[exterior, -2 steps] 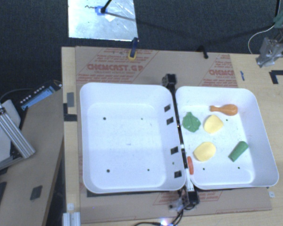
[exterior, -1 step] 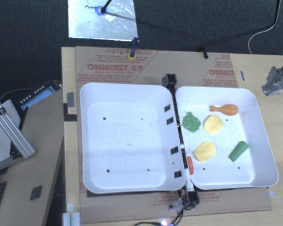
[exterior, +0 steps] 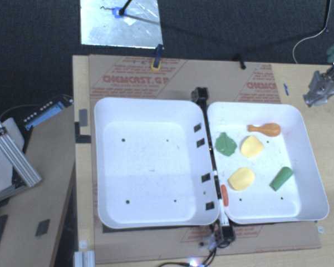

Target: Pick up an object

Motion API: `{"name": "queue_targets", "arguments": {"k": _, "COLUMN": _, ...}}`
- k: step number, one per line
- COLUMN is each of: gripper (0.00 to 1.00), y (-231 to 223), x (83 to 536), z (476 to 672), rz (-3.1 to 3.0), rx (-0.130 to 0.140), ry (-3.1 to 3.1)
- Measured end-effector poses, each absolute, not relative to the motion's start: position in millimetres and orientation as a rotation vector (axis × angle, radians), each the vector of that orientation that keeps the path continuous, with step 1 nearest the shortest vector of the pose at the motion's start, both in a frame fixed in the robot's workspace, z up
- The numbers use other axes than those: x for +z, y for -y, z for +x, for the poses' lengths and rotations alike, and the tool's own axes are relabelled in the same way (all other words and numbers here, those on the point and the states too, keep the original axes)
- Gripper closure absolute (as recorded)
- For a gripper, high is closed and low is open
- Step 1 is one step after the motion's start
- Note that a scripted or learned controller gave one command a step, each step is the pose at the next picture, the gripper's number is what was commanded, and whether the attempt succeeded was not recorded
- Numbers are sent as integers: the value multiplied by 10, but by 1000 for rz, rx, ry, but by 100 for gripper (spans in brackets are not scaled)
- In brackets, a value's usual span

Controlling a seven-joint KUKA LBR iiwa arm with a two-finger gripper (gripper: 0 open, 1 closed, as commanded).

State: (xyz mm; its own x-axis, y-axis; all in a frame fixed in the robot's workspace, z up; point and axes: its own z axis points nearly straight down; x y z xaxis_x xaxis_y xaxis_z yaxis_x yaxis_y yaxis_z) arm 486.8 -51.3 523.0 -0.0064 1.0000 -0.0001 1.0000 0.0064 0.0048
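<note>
The right bin (exterior: 309,166) holds several small objects. An orange drumstick-shaped piece (exterior: 265,129) lies at the back, with a green leafy piece (exterior: 225,144) and a yellow lump (exterior: 252,147) just in front of it. Nearer the front sit a second yellow lump (exterior: 241,178) and a green cylinder (exterior: 281,178). A small red piece (exterior: 224,194) lies against the bin's left wall. My gripper (exterior: 318,96) hangs at the far right edge of the view, beyond the bin's back right corner and well apart from all the objects.
The left bin (exterior: 108,149) stands beside the right one, joined by a black clip strip (exterior: 207,149). Both rest on a brown board (exterior: 133,77). A shiny metal sheet (exterior: 120,14) lies behind, and a metal frame (exterior: 11,154) stands at the left.
</note>
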Motion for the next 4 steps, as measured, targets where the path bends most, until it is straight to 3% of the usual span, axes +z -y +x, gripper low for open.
{"name": "queue_targets", "arguments": {"k": 4, "gripper": 100, "y": -416, "x": 5351, "z": 4865, "rz": 2213, "rx": 5, "ry": -2228}}
